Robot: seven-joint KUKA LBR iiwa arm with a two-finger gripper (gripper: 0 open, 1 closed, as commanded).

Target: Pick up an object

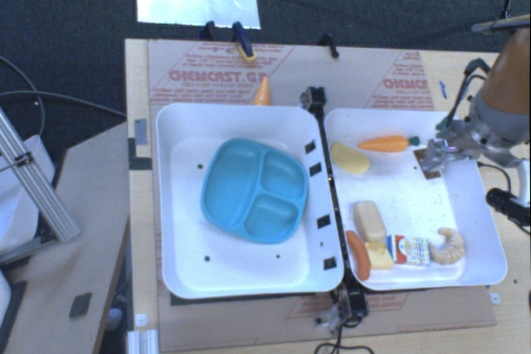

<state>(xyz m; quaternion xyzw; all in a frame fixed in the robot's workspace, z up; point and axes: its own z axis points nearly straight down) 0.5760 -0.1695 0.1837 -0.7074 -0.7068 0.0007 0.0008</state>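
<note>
The two-finger gripper (433,158), its opening impossible to judge, hovers at the right white bin's (481,203) far right edge, just beside the orange plastic carrot (387,144).

One fixed camera looks down aslant over both bins (249,116)

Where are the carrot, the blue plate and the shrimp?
carrot (387,144): camera view, middle of its orange body.
blue plate (255,189): camera view, ridge between its compartments.
shrimp (450,246): camera view, its curved back.
</note>
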